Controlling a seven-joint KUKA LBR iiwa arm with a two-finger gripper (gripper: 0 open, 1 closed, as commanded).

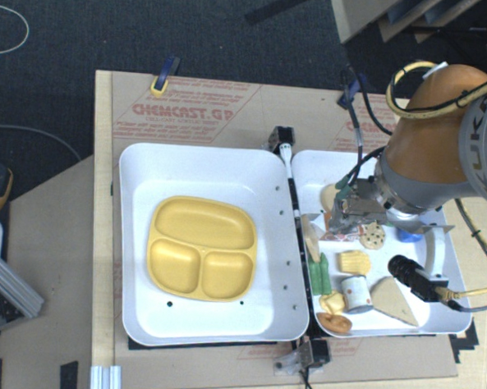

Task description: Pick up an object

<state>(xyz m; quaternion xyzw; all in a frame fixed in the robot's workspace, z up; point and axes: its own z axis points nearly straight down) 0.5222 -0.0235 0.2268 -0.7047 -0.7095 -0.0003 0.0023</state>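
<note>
The gripper (351,214) hangs low over the far half of the right bin (445,325), with the arm's grey and orange bulk above it. From this angle it cannot be told whether it is open or closed, and nothing can be seen held in it.

Just beside it on the near right lies a round tan cookie (374,234) dotted with dark spots, flat on the bin floor. A small blue piece (407,235) sits a little further right. Nearer the camera are a pale yellow block (354,260), a short white cylinder (355,293) and a tan wedge (397,303). Left of the gripper, along the bin wall, lie a beige stick (311,239) and a green piece (317,275), with a brown bread-like piece (336,323) at the near corner.

Well to the left, the left bin (135,224) holds a yellow divided tray (202,246).
</note>
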